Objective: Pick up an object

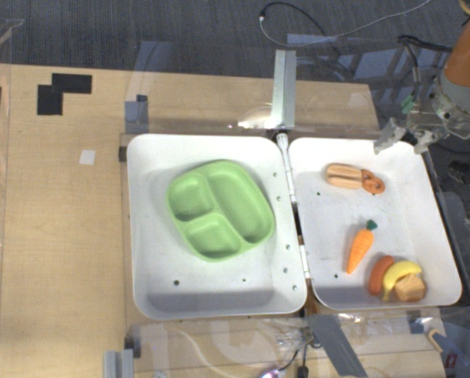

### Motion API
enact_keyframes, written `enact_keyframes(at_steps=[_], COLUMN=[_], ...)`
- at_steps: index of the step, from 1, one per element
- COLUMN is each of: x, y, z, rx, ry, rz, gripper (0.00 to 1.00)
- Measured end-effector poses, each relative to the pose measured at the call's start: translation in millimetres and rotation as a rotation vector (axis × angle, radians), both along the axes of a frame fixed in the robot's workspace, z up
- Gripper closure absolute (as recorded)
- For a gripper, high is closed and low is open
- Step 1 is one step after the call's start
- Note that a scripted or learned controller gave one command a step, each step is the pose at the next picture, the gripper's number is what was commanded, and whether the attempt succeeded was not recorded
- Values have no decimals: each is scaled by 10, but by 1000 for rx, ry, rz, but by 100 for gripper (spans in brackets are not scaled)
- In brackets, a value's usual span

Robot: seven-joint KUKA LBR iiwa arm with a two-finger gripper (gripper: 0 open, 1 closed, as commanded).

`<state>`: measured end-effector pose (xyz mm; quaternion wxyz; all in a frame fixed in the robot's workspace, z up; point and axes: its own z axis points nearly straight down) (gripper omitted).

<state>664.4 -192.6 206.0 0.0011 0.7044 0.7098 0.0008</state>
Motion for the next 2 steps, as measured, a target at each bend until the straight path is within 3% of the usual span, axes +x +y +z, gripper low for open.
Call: enact_keyframes(at_steps=[1, 2], x=[7, -127], y=[-107, -92], z=[-1072, -1095], rx=[-2, -9], ry=[-4, -23], rz=[140, 205], gripper=[0, 0])
